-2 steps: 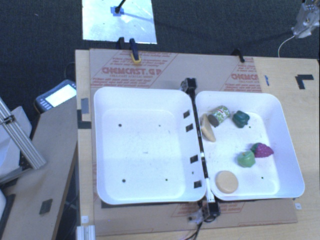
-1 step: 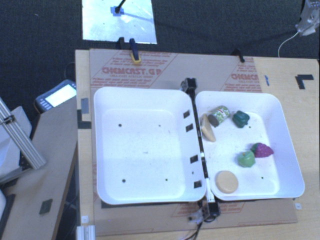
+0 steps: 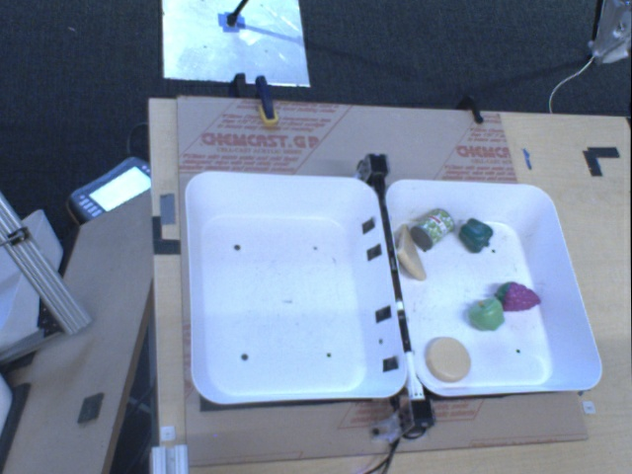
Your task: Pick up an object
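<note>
Several small objects lie in the right bin [image 3: 563, 255]. A green-labelled can [image 3: 433, 229] rests on its side near the back left corner, with a dark green piece [image 3: 475, 234] just to its right. A beige wedge [image 3: 410, 256] leans by the bin's left wall. Toward the middle right, a magenta object [image 3: 519, 297] touches a light green fruit [image 3: 485, 314]. A tan round disc [image 3: 448, 358] sits near the front left corner.
The left bin [image 3: 197, 294] stands beside the right one, and black clips [image 3: 380, 255] run along the shared wall. A metal plate [image 3: 234, 28] lies behind the bench. A small screen device [image 3: 111, 191] and an aluminium rail [image 3: 39, 270] sit at the left.
</note>
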Robot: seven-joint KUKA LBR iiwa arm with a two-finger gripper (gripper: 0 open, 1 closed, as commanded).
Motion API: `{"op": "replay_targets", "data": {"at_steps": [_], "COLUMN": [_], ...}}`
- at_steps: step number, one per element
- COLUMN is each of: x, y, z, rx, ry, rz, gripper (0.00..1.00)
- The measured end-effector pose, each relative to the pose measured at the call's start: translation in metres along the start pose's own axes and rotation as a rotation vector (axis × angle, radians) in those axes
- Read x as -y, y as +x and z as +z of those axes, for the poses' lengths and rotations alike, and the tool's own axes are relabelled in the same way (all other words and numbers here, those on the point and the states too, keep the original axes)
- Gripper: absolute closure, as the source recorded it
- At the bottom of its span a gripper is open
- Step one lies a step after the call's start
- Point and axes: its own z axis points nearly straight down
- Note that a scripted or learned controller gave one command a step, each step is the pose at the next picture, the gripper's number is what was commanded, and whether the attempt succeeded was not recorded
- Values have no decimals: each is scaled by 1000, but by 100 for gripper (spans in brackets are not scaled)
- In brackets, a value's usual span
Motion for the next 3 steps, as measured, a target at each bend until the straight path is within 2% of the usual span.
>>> {"op": "replay_targets", "data": {"at_steps": [3], "x": [-1], "y": [1], "z": [-34], "rx": [3], "ry": [-10], "rz": [-10], "gripper": [100]}}
